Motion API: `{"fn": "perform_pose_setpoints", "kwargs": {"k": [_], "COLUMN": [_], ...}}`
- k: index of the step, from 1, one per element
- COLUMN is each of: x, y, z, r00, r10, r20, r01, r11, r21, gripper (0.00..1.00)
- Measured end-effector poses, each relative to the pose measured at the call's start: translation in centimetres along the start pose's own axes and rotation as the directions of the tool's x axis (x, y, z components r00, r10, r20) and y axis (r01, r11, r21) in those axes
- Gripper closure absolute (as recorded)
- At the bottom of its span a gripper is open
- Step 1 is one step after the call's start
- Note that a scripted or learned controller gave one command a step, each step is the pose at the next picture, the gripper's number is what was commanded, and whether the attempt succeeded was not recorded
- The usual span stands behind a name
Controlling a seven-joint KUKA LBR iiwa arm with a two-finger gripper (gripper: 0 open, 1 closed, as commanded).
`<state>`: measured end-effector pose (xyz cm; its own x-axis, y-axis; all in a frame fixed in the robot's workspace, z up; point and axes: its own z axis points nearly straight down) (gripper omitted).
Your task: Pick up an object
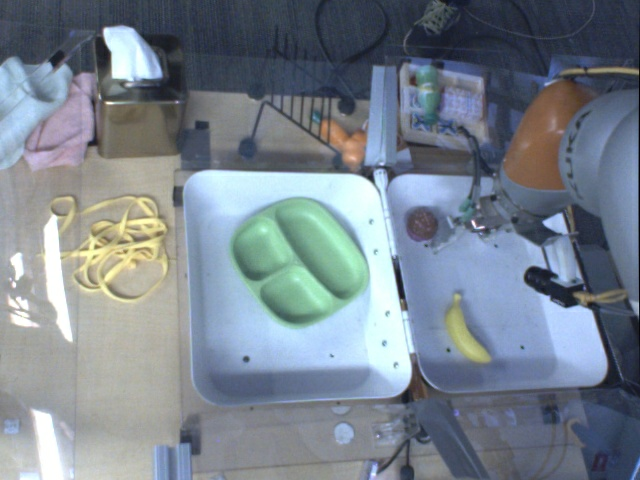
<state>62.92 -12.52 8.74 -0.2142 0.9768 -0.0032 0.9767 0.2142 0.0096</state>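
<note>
Camera view: curved yellow banana (466, 331) on smooth white bin (560, 363) — hand (478, 218) state unclear.

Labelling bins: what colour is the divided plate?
Light green plate, seen in the camera view.

Single fixed camera above the bench (120, 368), looking down at a slant, both bins (300, 368) in frame

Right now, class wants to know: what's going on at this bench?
A grey robot arm with an orange band reaches in over the right bin, where a banana and a small dark round object lie untouched. Its gripper hovers near the round object, holding nothing visible. The left bin holds a green divided plate.
</note>
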Motion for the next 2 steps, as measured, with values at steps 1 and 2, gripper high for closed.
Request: {"fn": "perform_pose_setpoints", "kwargs": {"k": [1,2], "x": [1.2,1.5], "y": [3.9,4.4], "z": [0.1,-1.0], "r00": [1.0,1.0], "r10": [-0.006,-0.007], "r20": [-0.002,0.0], "r01": [0.006,0.007], "r11": [0.999,1.0], "r21": [0.031,0.012], "gripper": [0.0,1.0]}}
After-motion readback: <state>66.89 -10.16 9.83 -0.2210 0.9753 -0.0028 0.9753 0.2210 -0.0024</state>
